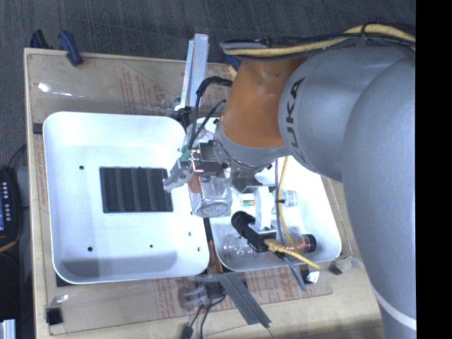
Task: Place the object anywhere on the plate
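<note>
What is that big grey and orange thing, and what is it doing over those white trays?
That is a robot arm, grey with an orange band. The camera sits above the bench and looks down at a slant, and the arm reaches in from the right. On the bench are two white bins side by side. In the left bin lies a dark ribbed plate. The arm covers much of the right bin, where a small brownish thing peeks out. The robot's gripper, which is its hand, hangs by the plate's right edge. I cannot tell whether it holds anything.
</note>
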Tool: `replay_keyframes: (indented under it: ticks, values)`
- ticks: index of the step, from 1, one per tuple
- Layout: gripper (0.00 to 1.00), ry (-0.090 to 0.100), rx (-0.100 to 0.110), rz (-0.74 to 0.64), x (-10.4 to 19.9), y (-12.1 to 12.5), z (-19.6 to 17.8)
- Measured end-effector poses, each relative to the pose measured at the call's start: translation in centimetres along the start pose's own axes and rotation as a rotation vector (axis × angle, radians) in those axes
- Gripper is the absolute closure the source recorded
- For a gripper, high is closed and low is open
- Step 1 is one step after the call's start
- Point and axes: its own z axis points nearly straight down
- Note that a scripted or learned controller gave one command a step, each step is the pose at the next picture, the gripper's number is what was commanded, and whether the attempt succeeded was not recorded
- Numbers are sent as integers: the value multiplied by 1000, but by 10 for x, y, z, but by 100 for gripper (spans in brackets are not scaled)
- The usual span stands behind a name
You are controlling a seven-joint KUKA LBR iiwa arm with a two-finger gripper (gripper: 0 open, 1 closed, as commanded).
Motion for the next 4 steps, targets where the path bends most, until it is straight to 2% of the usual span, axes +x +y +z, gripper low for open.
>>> replay_keyframes:
  ticks: [1,2,3,4]
  values:
    - [0,0,1,209,58,35,40]
    - [100,-1,8,200,59,34,32]
    - [100,1,1,222,4,71,42]
    - [100,0,4,167,18,32,62]
